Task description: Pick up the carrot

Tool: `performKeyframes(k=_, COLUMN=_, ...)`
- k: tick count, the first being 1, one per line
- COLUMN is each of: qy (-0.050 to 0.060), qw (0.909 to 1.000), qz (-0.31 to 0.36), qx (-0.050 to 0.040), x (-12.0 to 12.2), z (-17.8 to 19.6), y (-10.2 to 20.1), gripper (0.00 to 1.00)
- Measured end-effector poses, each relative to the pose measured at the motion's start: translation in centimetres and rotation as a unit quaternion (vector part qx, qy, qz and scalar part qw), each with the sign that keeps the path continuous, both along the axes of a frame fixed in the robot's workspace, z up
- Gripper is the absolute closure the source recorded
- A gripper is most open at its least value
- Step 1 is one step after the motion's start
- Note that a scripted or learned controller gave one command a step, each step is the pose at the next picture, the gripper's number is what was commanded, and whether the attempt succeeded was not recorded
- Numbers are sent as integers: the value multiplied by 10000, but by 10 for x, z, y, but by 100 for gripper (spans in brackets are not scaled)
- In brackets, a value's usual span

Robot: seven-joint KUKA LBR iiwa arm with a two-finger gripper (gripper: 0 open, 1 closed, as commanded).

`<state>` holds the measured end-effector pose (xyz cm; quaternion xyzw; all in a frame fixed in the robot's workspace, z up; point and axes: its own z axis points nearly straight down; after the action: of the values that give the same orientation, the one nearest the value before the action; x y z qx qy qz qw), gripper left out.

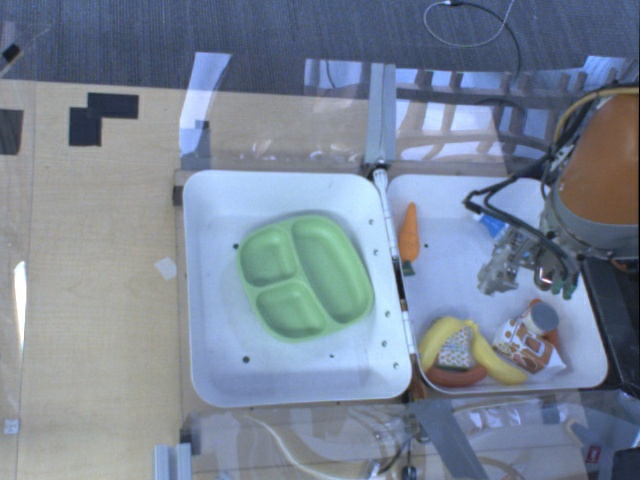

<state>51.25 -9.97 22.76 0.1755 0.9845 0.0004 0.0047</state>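
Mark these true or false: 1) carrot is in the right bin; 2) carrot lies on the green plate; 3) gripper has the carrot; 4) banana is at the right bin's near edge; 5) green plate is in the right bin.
1) True. The carrot lies in the right bin, along its left wall.
2) False. The carrot is apart from the green plate, across the wall between the bins.
3) False. The gripper hangs to the right of the carrot, apart from it.
4) True. The banana lies at the near edge.
5) False. The plate sits in the left bin.
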Motion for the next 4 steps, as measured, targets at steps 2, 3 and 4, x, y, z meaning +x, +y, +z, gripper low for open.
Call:
performKeyframes(k=2, qy=-6, qw=9993, qz=384, qx=-12, x=-8, z=22, y=-72, gripper=100)
performKeyframes(k=3, qy=0, qw=9996, qz=-294, qx=-1, x=-23, z=-5, y=-39, gripper=100)
performKeyframes(k=4, qy=-4, qw=9991, qz=429, qx=-9, x=-23, z=-18, y=-24, gripper=100)
